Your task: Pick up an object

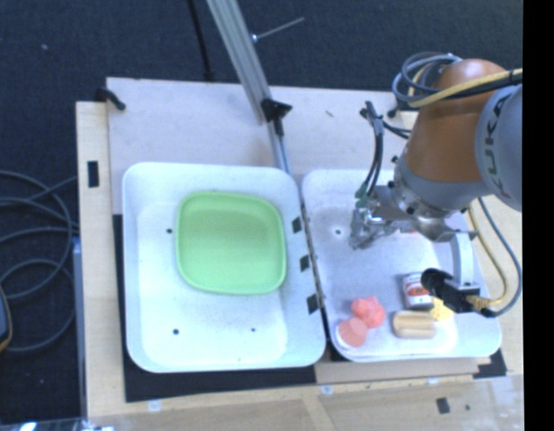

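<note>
Seen from above at a slant: pale wooden worktop [196,115] bearing two shallow white plastic bins side by side

Left bin [146,268]: square light-green plastic plate [232,242] lying flat, slightly toward the far side, well apart from everything else

Right bin [326,196]: small things gathered along the near edge. Pink lumpy toy piece [369,311] just beside and touching a flatter pink-red round piece [353,332] at the near left corner. To their right, tan bun-shaped toy like a hot dog [413,324], lying lengthwise. Behind it, small red-and-white can [416,288], upright or nearly so. Small yellow piece [443,310] just right of the can, partly hidden by a black fitting

Grey arm with orange band [452,124] reaching in from the right, over the far half of the right bin. Metal claw [362,232] hanging down over bare bin floor near the middle-left of that bin, well apart from the can, the bun and the pink pieces. Nothing visible between its tips; whether apart or together, cannot tell from this angle

Grey metal pole [241,52] slanting from the top down to the gap between the bins. Dark carpeted floor [43,43] around the worktop, with black cables [30,232] at the left
</note>
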Motion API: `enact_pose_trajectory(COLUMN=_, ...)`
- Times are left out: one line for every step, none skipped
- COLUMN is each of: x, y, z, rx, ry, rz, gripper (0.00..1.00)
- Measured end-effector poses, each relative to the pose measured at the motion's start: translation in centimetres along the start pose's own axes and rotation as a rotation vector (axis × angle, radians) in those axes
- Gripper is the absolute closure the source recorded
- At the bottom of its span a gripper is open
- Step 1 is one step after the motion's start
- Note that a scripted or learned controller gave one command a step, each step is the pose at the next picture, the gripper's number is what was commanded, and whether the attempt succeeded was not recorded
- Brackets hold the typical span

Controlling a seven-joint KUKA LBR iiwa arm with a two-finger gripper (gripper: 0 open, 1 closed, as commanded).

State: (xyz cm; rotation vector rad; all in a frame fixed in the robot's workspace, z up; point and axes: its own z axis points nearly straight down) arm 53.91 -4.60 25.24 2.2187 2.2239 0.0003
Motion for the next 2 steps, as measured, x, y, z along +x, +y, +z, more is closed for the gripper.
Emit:
enact_pose_trajectory(x=5.1, y=-0.6, z=-0.1, rx=-0.001, ry=0.001, rz=-0.002, gripper=1.0)
enact_pose_trajectory(x=10.7, y=0.3, z=1.3, rx=0.001, ry=0.0, rz=-0.002, gripper=1.0)
